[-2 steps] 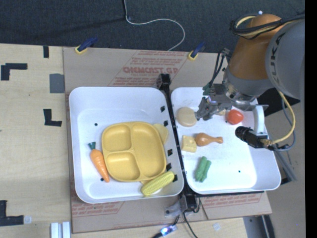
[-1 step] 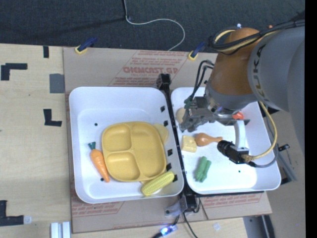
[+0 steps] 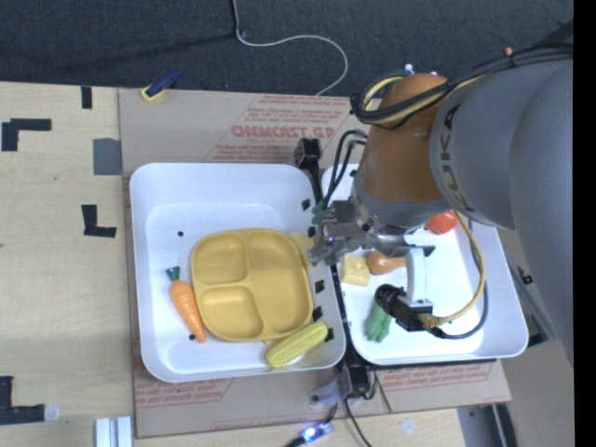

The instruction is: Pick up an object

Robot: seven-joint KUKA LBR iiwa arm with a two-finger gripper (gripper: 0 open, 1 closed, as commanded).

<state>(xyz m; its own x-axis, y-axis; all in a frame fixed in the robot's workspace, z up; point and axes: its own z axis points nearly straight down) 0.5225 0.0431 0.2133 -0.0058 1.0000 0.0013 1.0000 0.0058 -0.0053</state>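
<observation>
We see the arm [image 3: 438, 147] reaching in over the right bin [image 3: 494, 333], wrist low, near the wall between the bins. Tool [image 3: 358, 250] sits just above a pale yellow cheese-like wedge [image 3: 356, 271] w/ a tan piece [image 3: 384, 264] touching beside it; tool state: can't tell, wrist bulk hides it.

Other candidates: a green veg piece [image 3: 377, 326] near the front of the right bin, an orange-red item [image 3: 443, 221] half hidden behind the wrist.

Left bin [image 3: 149, 203] holds a yellow divided plate [image 3: 251, 282], a carrot [image 3: 187, 307] at its left, a corn cob [image 3: 297, 343] at its front edge.

Our take: the wedge is the likely target. To do it well: centre over the wedge alone, keep clear of the tan piece and bin wall, descend straight, close firmly, lift slow. Risk: pinching two items or clipping the wall.
</observation>
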